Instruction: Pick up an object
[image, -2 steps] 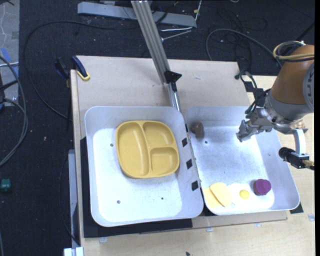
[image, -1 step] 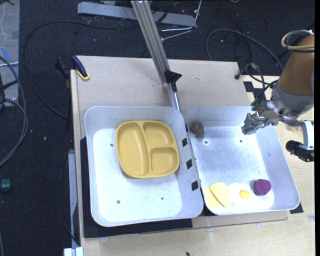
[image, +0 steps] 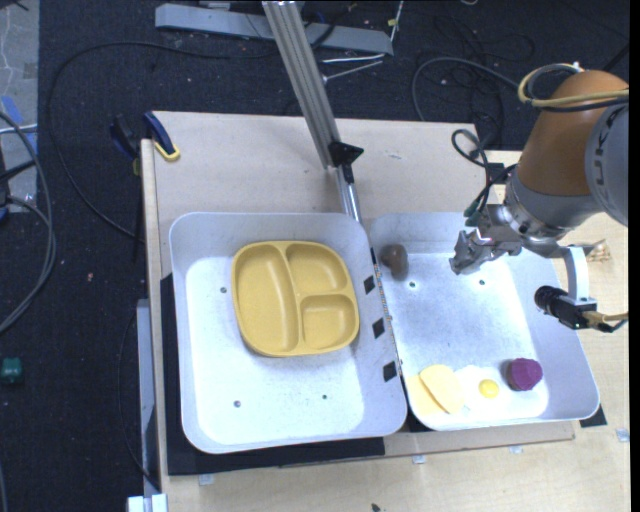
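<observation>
Landmark for all places: the right bin (image: 470, 330), the 1 nearer the arm.

- The gripper (image: 468, 256) hangs over the far part of the right bin, toward the arm's side, just inside the far rim. No object sits between its fingers. From this slant I cannot tell whether they are spread or pressed together.
- Wrist and orange band (image: 560, 140) rise behind it, off the bin's far right corner. The arm comes in from that side, so this corner is its natural entry point.
- 4 candidate objects lie in the right bin. A brown lump (image: 395, 260) rests at the far left corner, close to the wall shared with the left bin (image: 200, 400). It is level with the gripper across the bin floor but well apart from it.
- Along the near edge of the right bin, in a row: a pale yellow slice (image: 438, 388) at the near left, a small yellow piece (image: 488, 389) in the middle, a purple ball (image: 523, 374) toward the near right. All 3 lie loose and apart from the gripper.
- A yellow divided tray (image: 295, 297) sits in the left bin, across the shared wall.

Judgement: nothing is picked yet. The floor under the gripper looks bare, so a descent here would likely close on nothing. The brown lump hugs the wall, which may crowd 1 finger.
</observation>
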